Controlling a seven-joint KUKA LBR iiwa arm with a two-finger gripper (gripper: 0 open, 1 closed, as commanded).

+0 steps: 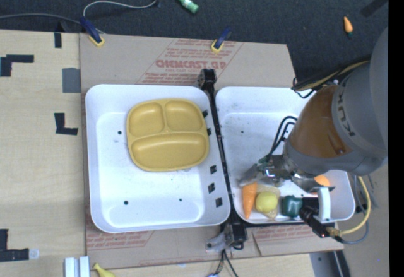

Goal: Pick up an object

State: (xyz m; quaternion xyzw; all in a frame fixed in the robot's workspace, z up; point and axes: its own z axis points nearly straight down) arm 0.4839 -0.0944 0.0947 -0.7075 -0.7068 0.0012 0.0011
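While the gripper (264, 168) hovers low in the right white bin (252, 105), just above the orange plastic carrot (250, 199) and yellow-green round fruit (267, 202), its finger state cannot be told.

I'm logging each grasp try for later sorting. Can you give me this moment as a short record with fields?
left bin: holds a yellow divided plate
right bin: carrot, yellow-green fruit and dark green object along its near edge
arm: reaches in over the right bin
hand: low, just above the carrot and fruit
held object: none seen
off the bench: small green item on the dark floor
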